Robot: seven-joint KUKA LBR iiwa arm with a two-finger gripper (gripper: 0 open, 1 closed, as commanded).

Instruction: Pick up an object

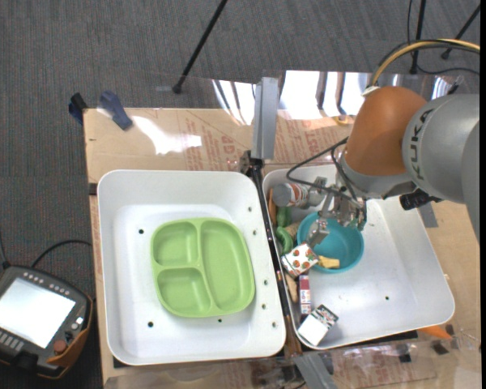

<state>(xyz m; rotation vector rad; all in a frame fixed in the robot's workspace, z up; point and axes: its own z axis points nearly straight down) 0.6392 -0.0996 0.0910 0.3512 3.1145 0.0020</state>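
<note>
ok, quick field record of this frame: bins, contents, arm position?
left bin: green tray, three compartments
right bin: teal bowl, small items along its left wall
clutter: patterned carton, white box
arm: over the right bin
pincer: above the bowl's rim; grip cannot be judged

"KUKA" lettering, partly visible, on the grey arm [437,148].
</note>
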